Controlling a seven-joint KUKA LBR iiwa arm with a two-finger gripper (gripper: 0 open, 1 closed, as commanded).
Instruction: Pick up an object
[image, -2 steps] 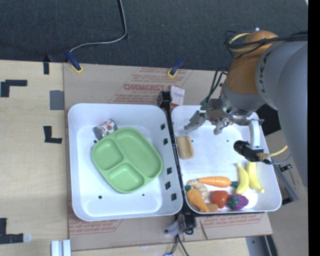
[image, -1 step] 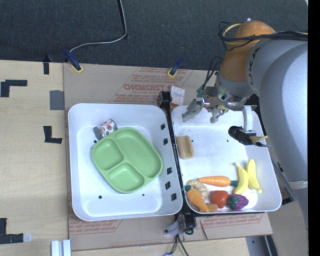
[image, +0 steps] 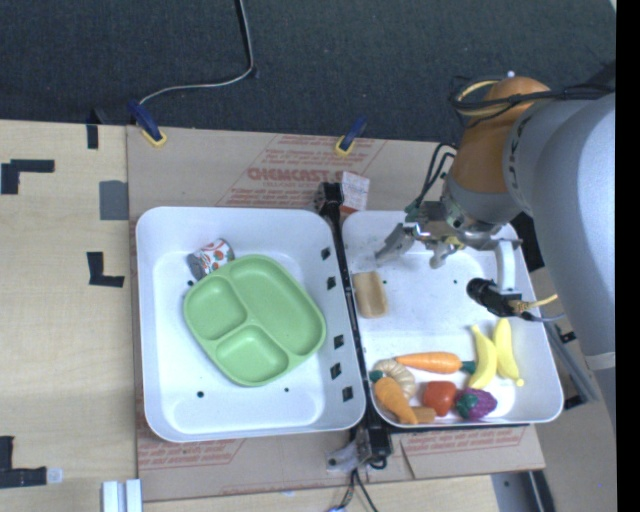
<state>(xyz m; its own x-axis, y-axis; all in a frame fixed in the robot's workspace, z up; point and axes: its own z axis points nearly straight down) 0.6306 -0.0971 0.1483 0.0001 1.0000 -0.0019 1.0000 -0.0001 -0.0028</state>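
Two white bins sit side by side on the worktop (image: 60, 330). Left bin (image: 160, 330) holds a green divided plate (image: 254, 318) with a small can (image: 210, 258) touching its upper-left edge. Right bin (image: 430, 290) holds a tan block (image: 371, 295) near its left wall, and along the front a carrot (image: 430, 362), two bananas (image: 496, 352), a tomato (image: 440, 396) and a purple piece (image: 476, 403). Jaws (image: 418, 247) hang spread wide over the bin's upper part, nothing between them, right of the block
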